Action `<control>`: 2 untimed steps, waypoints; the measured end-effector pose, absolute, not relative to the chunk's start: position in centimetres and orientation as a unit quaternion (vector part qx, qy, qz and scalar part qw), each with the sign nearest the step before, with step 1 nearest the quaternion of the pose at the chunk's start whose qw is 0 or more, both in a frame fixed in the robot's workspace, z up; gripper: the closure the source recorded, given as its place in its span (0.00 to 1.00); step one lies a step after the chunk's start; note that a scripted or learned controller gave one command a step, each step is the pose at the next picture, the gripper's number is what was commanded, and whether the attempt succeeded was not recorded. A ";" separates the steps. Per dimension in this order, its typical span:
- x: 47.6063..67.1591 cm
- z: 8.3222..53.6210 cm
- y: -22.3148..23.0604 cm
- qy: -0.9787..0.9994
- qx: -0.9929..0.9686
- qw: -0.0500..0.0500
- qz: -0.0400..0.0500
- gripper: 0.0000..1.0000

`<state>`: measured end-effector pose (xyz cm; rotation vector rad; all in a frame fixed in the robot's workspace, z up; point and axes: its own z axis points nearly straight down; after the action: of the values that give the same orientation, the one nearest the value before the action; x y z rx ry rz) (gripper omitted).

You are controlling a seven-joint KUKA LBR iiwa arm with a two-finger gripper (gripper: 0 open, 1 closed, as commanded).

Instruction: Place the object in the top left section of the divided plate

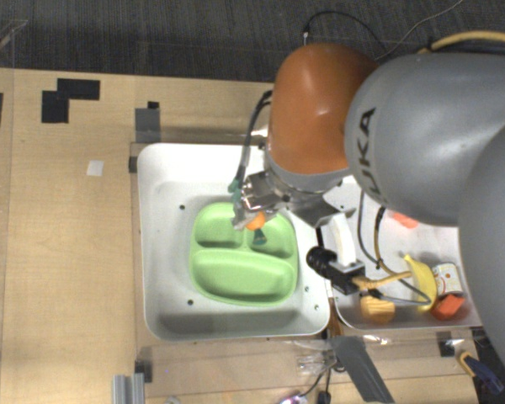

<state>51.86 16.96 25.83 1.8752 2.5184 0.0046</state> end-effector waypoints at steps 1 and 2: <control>54.0 27.8 18.1 0.814 0.580 0.001 0.002 1.00; 51.1 30.3 15.8 0.876 0.482 0.002 0.002 1.00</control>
<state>51.09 15.77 30.25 1.5115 2.7497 0.0070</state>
